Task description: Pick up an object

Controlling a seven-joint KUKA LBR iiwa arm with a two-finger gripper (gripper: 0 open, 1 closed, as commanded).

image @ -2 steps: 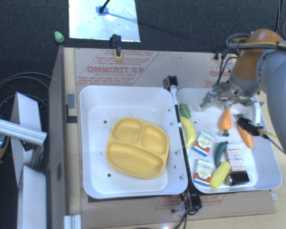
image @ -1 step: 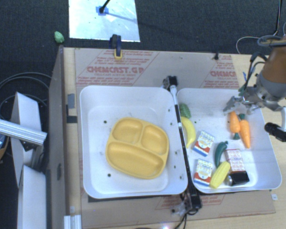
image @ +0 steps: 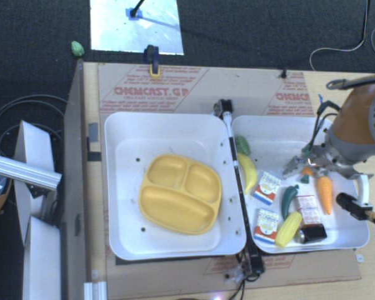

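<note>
- The left bin [image: 122, 167] holds a yellow divided tray [image: 181, 192].
- The right bin [image: 269, 133] holds a banana [image: 248, 172], carrot [image: 324, 194], corn cob [image: 288, 228], green pepper [image: 289, 199] and small cartons [image: 267, 188].
- The arm [image: 357, 120] reaches in from the right; its gripper [image: 306, 165] hangs low beside the carrot.

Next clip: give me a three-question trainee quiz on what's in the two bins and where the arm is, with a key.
1. True or false: the yellow divided plate lies in the left bin.
2. Which object lies closest to the divider between the bins?
A. carrot
B. banana
C. corn cob
3. Fill in: the end effector is above the ____ bin.

Key:
1. True; the plate is the only item in that bin.
2. B; the banana lies along the right bin's left wall, beside the divider.
3. Right; it sits just up and left of the carrot.
</note>
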